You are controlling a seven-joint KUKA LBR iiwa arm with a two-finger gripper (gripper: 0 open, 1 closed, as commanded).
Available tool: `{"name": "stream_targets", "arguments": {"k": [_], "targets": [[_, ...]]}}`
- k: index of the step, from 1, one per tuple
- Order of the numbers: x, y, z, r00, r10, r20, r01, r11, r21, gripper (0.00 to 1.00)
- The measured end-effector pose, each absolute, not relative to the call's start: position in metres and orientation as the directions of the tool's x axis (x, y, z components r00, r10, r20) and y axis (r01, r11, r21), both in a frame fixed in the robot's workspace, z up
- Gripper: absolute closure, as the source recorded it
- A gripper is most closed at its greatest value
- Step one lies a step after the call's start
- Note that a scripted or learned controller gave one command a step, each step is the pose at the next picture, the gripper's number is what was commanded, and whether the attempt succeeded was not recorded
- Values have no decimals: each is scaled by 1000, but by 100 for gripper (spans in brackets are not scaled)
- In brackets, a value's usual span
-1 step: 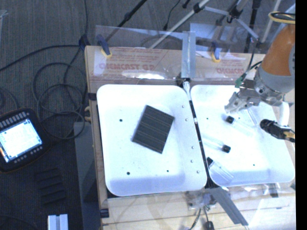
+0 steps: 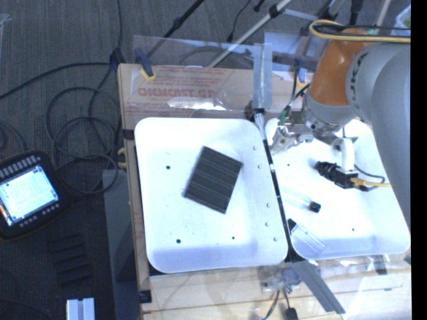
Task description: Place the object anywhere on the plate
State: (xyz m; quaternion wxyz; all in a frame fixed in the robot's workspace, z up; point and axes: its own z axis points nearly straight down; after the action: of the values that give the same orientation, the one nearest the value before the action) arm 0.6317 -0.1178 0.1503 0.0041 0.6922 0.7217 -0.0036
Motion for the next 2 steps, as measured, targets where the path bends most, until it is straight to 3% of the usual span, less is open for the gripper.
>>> {"name": "stream_targets", "arguments": {"k": [1,2], "targets": [[630,-137,154,-22,999,-34,1000,23,7,0],[626,-107,155,-110,994,-4,994,110,-3,0]]}}
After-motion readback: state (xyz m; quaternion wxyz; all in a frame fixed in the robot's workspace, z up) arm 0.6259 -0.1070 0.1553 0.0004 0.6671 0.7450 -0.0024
